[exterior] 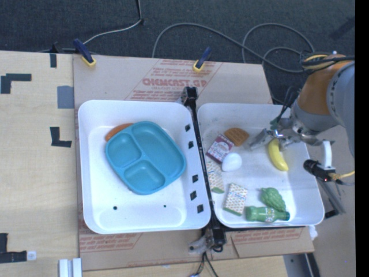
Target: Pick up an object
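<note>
The gripper (275, 136) hangs over the right bin (311, 209), just above the top end of the banana (279, 156), and I cannot tell how wide it stands. The banana lies near the bin's right side; it looks light, smooth and curved, probably a stiff plastic toy. I think the best hold is across its thick middle, because the ends are thin and can slip.

Banana (278, 156) — yellow, small, curved; lying flat in the right bin (305, 212), toward two o'clock of its floor, long axis running from eleven to five o'clock — well apart from the white egg-like ball (232, 162) at nine o'clock.
</note>
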Controlling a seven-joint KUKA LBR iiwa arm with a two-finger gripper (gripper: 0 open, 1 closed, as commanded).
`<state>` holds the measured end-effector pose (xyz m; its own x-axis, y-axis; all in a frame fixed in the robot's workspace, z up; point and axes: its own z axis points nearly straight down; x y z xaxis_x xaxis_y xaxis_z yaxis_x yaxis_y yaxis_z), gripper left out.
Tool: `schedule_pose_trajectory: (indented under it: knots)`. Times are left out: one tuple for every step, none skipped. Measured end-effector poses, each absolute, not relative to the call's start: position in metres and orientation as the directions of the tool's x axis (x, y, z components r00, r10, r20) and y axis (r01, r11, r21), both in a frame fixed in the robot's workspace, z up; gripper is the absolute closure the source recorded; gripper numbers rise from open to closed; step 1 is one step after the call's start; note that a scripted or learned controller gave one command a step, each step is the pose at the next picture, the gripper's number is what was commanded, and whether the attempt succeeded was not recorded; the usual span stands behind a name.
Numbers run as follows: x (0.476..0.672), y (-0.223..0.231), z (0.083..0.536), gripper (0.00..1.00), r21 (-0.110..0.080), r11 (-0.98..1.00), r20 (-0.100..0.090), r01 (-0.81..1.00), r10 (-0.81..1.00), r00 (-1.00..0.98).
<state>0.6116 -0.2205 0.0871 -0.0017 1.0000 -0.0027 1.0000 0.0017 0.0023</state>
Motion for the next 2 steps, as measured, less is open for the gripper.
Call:
schedule_pose_trajectory:
  knots:
    - [0.5969,-0.2224,0.0879,0.0,0.009,0.004,-0.002,1.0,1.0,-0.004]
    - [0.5967,-0.2237,0.0978,1.0,0.009,0.003,-0.006,1.0,1.0,-0.003]
